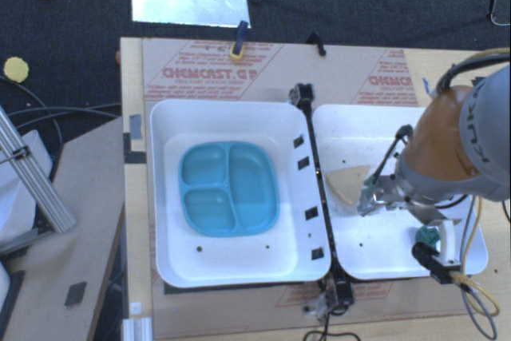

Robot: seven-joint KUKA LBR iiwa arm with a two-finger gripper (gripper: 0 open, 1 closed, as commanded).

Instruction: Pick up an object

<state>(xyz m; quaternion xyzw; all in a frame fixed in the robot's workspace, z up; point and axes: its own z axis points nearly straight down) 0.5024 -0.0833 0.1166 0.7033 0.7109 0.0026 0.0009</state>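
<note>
Gripper: your two-finger gripper (369, 200) is hanging low in the right-hand white bin (351, 132), right of frame centre; you cannot tell from this slant how wide it is standing or whether it is gripping anything.
Arm: your grey arm with the orange band (439, 136) is reaching in from the right edge and bending down over that bin, which is putting the tool beside the nearest pickable thing.
Likely target: a flat, tan, wedge-shaped piece (345, 181) is lying on the right bin's floor, just left of the gripper; whether the two are touching is unclear.
Other candidate: a small teal object (429, 235) is sitting in the lower right of the same bin, partly under the arm.
Left bin: a light-blue plastic divided plate (230, 188) is resting flat in the left-hand white bin (172, 251), well apart from the tool.
Judgement: you are probably approaching the tan piece; its flatness is making a clean pinch doubtful.
</note>
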